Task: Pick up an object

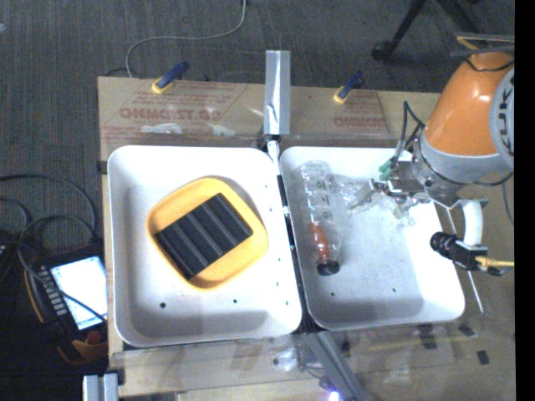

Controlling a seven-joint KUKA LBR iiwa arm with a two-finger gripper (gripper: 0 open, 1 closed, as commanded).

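Listing from the near edge outward; right bin (435, 307), near floor bare white, nothing lying on it; clear plastic bottle (320, 217), on its side along the right bin's left wall, dark cap toward the near end, reddish contents visible mid-body, untouched and resting on the bin floor; yellow tray (252, 249) with a dark ribbed insert, flat in the left bin (125, 307), tilted diagonally, well apart from the arm; gripper (393, 192), over the far-right part of the right bin, near a patch of crumpled clear wrapping (364, 197); the fingers are too small and tangled with cabling to read, so whether they stand apart or together cannot be told, and nothing can be seen between them; orange band of the arm (468, 107), above the wrist at the far right; two blue-and-yellow clamps at the far edge of the bench.

Status of task, judged: pick not yet made; every candidate object lies on a bin floor; the approach over the right bin appears in hand; descent, closing and lift remain.
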